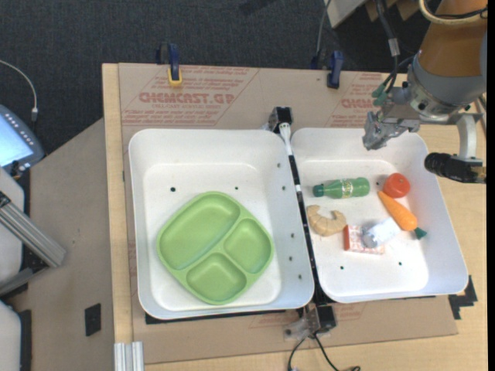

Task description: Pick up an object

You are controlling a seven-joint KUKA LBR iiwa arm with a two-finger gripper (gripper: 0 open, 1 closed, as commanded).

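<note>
The right bin holds a green bottle lying on its side, a tan croissant-shaped piece, an orange carrot, a red-orange round thing and a small red-and-white packet. My gripper hangs above the bin's far edge, up and to the right of the bottle, with nothing between its fingers. The fingertips look close together.
The left bin bears a green divided plate. A black clip sits where the two bins meet at the back. Blue clamps hold the cardboard sheet at the far edge.
</note>
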